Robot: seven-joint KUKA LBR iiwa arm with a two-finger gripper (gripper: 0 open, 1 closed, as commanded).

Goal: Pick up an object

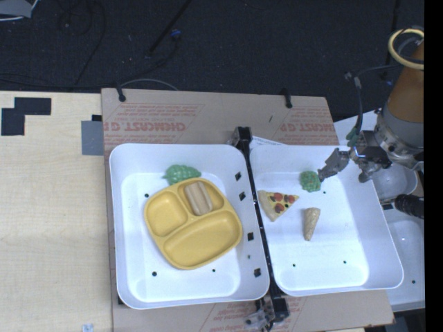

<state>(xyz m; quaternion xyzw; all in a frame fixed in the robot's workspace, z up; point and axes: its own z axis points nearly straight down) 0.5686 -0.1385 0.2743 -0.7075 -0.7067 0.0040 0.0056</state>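
Start at your far left, where the pale wooden bench top (48, 213) runs up to a brown cardboard sheet (208, 120) lying under both bins. In the left bin (131, 268) you'll see a yellow divided plate (192, 227) sitting slightly askew, with a brown sausage-like piece (199, 198) lying in its upper right compartment. A leafy green toy (182, 174) rests just beyond the plate's upper edge, touching or nearly touching it. Move across the black clips at the seam and you come to the right bin (346, 272). Near its left wall lies a toy pizza slice (277, 203), point toward the bin's bottom left. Just to its right, a tan cone-shaped piece (311, 223) lies on the floor, narrow end down. Above those two, a small green broccoli-like piece (310, 180) sits on the bin floor. The gripper (329, 168) hangs just to the upper right of that green piece, with a dark finger (335, 163) slanting down and to the left toward it; whether it touches the piece cannot be told. You cannot tell from here whether the claw is spread or closed, and nothing is visibly between its fingers. The arm (405, 106) reaches in from the right edge, its orange band above the grey wrist, which sits over the bin's upper right rim.
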